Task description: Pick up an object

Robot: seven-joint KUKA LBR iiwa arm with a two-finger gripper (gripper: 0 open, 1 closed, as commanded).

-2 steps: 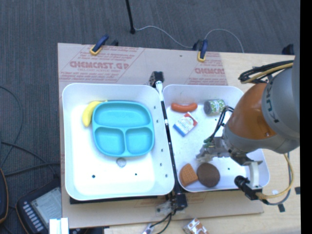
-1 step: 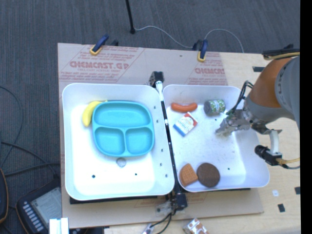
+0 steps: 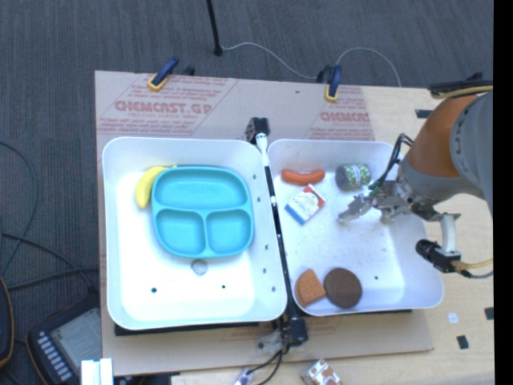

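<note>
Right bin (image 3: 417, 291), near end: brown round cookie (image 3: 343, 287) with an orange waffle-like biscuit (image 3: 308, 287) touching its left side, both flat on the bin floor. Left bin (image 3: 128, 295): blue three-compartment plate (image 3: 202, 211) sits mid-bin, two small compartments toward the near side and one long compartment on the far side. Yellow banana (image 3: 146, 184) lies just beside the plate's far left corner.

Mid right bin: gripper (image 3: 362, 206) hovers low over bare white floor, arm coming in from the right with orange band above the wrist. Fingers look spread apart, nothing between them. Small red-and-white carton (image 3: 305, 205) lies left of the gripper, near but apart from it.

Far end of right bin: red sausage (image 3: 303, 176) lying crosswise, just beyond the carton. Green can (image 3: 353, 175) on its side to the right of the sausage, just beyond the gripper, not touching it.

Two clamps (image 3: 163, 73) with yellow and blue grips sit on the far edge of the bench board.
</note>
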